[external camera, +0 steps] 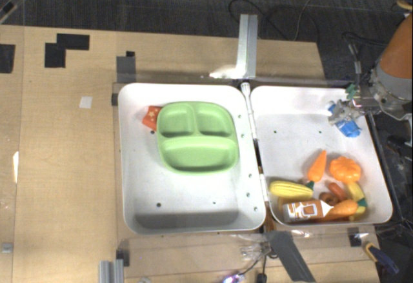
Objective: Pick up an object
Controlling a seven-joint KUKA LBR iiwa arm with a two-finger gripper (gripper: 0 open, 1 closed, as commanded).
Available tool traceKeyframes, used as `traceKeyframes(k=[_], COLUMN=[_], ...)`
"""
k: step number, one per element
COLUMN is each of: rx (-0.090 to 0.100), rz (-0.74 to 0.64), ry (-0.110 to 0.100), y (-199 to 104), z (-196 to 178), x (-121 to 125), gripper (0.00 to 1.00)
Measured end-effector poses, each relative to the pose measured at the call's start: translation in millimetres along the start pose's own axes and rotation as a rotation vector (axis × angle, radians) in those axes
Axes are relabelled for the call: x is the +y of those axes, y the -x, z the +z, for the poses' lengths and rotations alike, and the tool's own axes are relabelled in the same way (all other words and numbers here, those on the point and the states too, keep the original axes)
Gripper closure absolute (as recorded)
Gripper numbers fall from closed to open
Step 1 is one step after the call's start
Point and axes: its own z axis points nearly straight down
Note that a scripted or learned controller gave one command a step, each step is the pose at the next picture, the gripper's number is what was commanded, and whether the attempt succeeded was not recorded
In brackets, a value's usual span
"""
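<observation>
My gripper [342,117] hangs over the far right corner of the right bin [290,120], at the end of the arm with the orange band [397,53]. A small blue piece [349,128] shows right under it; whether it is held or part of the gripper is unclear. A pile of toy food fills the bin's near right corner, well in front of the gripper: a carrot [316,165], an orange pumpkin-like piece [345,169], a yellow corn-like piece [290,189], a small bottle with a brown label [308,210] and a second carrot [345,209].
The left bin [187,211] holds a green divided plate [197,135] with a red-orange piece [151,118] poking out at its left edge. A metal post [248,46] stands behind the wall between the bins. Cables lie on the dark floor at the back.
</observation>
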Motion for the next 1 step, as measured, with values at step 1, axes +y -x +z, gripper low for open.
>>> traceKeyframes(k=[1], rx=[0.001], rz=[-0.088], ry=[0.0], y=[-51.5], z=[-32.8], x=[33.1], gripper=[1.0])
